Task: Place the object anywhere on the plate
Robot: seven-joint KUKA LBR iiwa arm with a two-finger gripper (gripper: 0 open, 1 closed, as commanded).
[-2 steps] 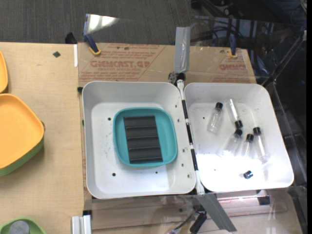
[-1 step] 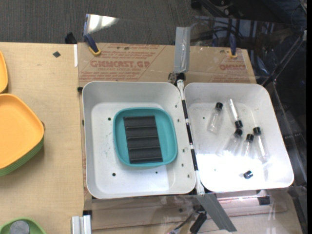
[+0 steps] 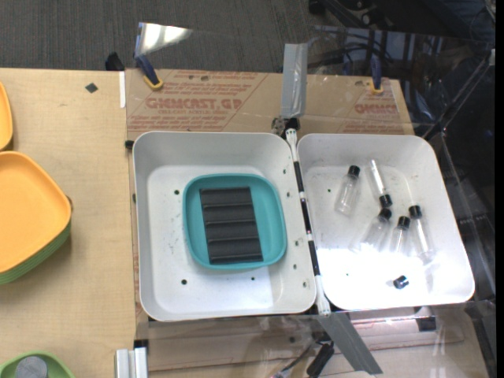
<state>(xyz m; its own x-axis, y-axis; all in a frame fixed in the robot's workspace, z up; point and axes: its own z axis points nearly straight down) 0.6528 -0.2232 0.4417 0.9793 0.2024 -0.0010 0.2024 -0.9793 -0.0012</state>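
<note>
A teal square plate (image 3: 235, 220) sits in the middle of the left white bin (image 3: 157, 274). A dark ribbed insert (image 3: 231, 224) covers the plate's centre. In the right white bin (image 3: 441, 282) lie several clear vials with black caps: one at the upper left (image 3: 347, 190), one long one (image 3: 378, 183), two close together (image 3: 409, 231), and a loose black cap (image 3: 401, 282) near the front.
Stacked orange dishes (image 3: 27, 215) stand on the wooden bench at the far left. A cardboard sheet (image 3: 197, 101) with clamps lies behind the bins. A grey lid (image 3: 31, 366) shows at the bottom left corner.
</note>
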